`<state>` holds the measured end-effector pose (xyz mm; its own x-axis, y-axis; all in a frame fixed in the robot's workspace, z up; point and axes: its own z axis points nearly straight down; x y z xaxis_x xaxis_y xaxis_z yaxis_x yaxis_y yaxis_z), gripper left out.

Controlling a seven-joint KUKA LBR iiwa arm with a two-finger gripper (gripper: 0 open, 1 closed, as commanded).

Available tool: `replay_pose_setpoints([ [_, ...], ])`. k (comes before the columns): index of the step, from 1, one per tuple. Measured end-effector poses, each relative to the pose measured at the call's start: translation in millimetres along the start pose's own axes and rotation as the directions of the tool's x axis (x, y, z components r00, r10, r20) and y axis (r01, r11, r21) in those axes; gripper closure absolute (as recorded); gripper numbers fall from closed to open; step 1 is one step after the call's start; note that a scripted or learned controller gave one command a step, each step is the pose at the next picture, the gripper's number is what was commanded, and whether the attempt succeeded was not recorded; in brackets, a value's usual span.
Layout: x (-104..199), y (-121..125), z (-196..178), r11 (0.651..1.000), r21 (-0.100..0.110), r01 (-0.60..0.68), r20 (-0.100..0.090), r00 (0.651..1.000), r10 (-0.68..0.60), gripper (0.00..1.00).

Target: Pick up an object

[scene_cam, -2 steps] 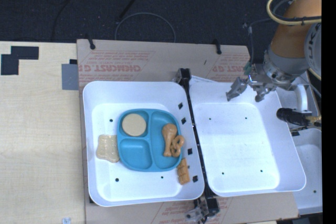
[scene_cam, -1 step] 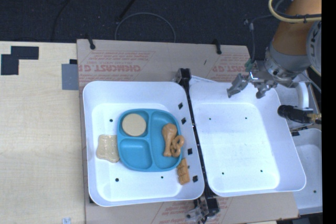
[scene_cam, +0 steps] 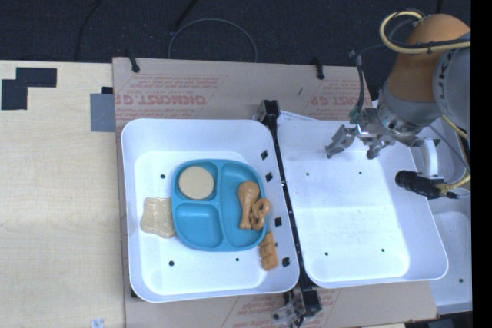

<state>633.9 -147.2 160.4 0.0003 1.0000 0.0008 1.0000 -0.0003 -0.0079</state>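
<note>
Small tan block-shaped toy food piece point(scene_cam: 267, 251): nearest of the things, on the floor of the left shallow white plastic bin point(scene_cam: 146, 273), just off the plate's lower right corner; long axis runs roughly near to far, leaning a little left at its far end
Pale cream flat piece shaped like a slice of bread point(scene_cam: 157, 217): on the left bin's floor, touching the plate's left edge; lies flat, slightly longer near to far
Blue plastic plate with three compartments point(scene_cam: 201, 230): centre of the left bin, its big near-left compartment bare
Tan knobbly toy food piece like a chicken leg point(scene_cam: 252, 204): in the plate's right compartment; long axis near to far, narrower end pointing away, wider lumpy end toward the viewer
Round pale beige disc like a biscuit point(scene_cam: 195, 182): in the plate's far left compartment, lying flat
Right shallow white plastic bin point(scene_cam: 361, 242): just beside the left bin, joined along a black divider
Two-finger gripper point(scene_cam: 357, 145): over the far part of the right bin; fingers spread apart, nothing between them, tips pointing down and left
Grey arm point(scene_cam: 411, 107): enters from the right, wrist bent down to the bin, orange band point(scene_cam: 423, 57) above it
</note>
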Motion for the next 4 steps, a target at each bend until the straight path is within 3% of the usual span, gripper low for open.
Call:
replay_pose_setpoints([
  [1, 9.1, -5.7, 54.2, 1.0, -0.001, 0.001, -0.001, 1.0, -0.001, 0.0],
  [2, 10.1, -6.0, 74.0, 1.0, -0.003, 0.001, 0.0, 1.0, -0.001, 0.0],
  [3, 9.5, -6.1, 63.2, 1.0, -0.003, -0.001, 0.0, 1.0, 0.001, 1.0],
  [4, 7.9, -11.7, 19.4, 1.0, -0.009, -0.004, 0.001, 1.0, 0.004, 1.0],
])
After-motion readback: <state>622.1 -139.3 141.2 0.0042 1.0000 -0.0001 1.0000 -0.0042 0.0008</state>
